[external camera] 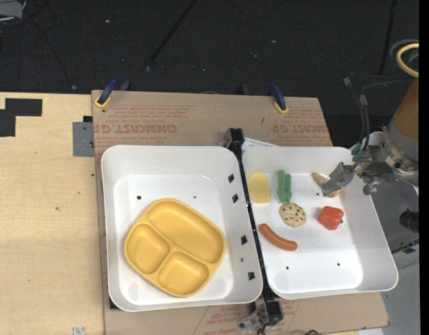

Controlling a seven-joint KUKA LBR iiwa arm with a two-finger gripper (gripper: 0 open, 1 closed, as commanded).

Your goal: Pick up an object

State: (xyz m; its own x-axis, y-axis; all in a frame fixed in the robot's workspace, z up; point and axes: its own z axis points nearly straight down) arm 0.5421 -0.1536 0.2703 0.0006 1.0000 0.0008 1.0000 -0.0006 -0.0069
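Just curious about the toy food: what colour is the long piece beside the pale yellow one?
Green. The long piece shows clearly in the camera view, in the right bin.

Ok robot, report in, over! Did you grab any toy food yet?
Gripper over right bin's far right side, nothing seen held. Red pepper just below it, untouched. Path clear.
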